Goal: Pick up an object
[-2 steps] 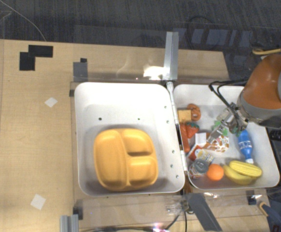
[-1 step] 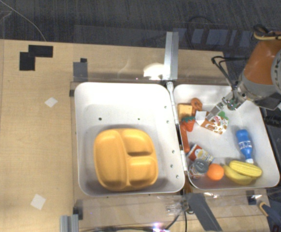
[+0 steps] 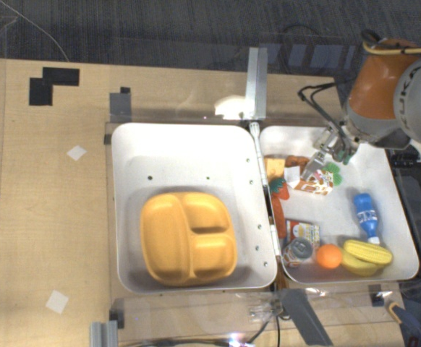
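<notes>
Starting at the right bin [image 3: 406, 215], we found a red-and-white printed packet [image 3: 316, 185] lying near its upper middle, its upper edge overlapped by the gripper [image 3: 325, 157], which sat low over it. Whether the packet was actually gripped we could not tell; the fingertips merged with the packet and with a small green item [image 3: 333, 172] just beside them, and their state could not be read. The green item was too small and too crowded to identify.

Along the bin's left wall we noted a yellow block [image 3: 274, 168], an orange-red piece [image 3: 278, 191] beneath it, and a brownish object [image 3: 295, 161] partly hidden behind the gripper. Lower down lay a small printed card [image 3: 304, 231] with a round grey lid [image 3: 298, 249] overlapping its lower edge. An orange ball [image 3: 329, 256] sat near the front wall, touching a yellow banana [image 3: 367, 255]. A blue bottle [image 3: 365, 214] lay above the banana, its cap end pointing toward it.

We recorded the grey arm [image 3: 402, 96], with its orange band, entering from the right; its upper part was cut off by the frame edge.

In the left bin [image 3: 160, 147] a yellow compartment tray [image 3: 188, 235] rested toward the front. Both bins stood on a wooden bench [image 3: 44, 215].
</notes>
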`<state>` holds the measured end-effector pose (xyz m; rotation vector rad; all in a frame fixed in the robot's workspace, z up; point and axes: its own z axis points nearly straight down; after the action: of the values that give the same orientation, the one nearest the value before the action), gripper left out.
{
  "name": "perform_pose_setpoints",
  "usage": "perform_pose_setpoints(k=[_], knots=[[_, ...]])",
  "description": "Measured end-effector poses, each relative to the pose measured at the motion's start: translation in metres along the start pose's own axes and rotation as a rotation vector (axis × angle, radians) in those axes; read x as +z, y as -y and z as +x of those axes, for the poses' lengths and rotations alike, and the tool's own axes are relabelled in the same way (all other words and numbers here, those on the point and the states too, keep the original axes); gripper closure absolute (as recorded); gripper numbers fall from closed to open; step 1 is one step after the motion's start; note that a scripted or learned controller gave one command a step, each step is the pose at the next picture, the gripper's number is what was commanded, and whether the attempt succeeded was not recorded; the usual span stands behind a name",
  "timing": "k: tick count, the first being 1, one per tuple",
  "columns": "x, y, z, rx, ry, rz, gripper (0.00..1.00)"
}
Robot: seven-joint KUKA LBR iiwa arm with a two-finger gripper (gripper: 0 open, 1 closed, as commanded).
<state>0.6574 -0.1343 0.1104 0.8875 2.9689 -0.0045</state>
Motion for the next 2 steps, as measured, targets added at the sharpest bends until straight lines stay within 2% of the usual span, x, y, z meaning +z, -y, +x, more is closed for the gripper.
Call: perform_pose_setpoints(k=[1,2], knots=[[0.005,0.027,-0.032,0.073,-0.051,-0.005,0.0],[-0.014,0.084,-0.005,0.126,-0.023,0.005,0.0]])
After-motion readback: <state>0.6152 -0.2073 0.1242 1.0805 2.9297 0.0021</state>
